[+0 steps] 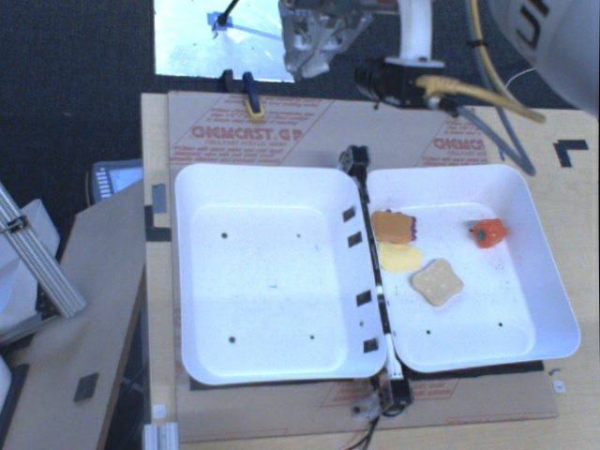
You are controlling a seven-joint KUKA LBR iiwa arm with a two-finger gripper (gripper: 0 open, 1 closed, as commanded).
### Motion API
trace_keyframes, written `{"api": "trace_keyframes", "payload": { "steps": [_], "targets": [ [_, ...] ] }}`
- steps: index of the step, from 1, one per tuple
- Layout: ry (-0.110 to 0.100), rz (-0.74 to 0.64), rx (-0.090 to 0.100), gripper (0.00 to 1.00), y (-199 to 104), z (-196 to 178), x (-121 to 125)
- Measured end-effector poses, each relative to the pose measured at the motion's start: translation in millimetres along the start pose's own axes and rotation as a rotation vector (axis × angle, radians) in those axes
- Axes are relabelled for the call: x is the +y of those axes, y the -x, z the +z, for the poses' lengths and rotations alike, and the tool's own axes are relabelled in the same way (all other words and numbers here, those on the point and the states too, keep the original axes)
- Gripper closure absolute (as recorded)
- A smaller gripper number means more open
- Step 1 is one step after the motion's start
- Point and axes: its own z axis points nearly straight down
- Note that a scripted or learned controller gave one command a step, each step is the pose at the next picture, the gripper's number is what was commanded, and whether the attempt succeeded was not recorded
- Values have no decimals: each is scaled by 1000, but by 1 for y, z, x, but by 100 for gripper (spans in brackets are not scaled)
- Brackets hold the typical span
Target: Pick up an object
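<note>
The right bin [525, 204] holds several small items. An orange block with a purple edge [394, 226] lies near its left wall. Just below that sits a flat yellow piece [400, 258], and a tan toast-shaped piece [436, 282] lies a little further down. A red-orange item [487, 232] rests toward the right side. My gripper [314, 45] hangs high at the top of the view, above the bench's far edge and well away from both bins, with nothing visible in it.
The left bin [187, 251] stands beside the right one, joined by a black hinge strip [367, 270]. Yellow and grey cables [478, 97] trail from the arm over the far right of the bench. A blue and yellow clamp [251, 97] sits at the back edge.
</note>
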Motion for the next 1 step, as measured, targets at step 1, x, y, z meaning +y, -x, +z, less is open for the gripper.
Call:
{"api": "trace_keyframes", "payload": {
  "steps": [1],
  "targets": [
    [-1,-1,0,0,0,0,0]
  ]
}}
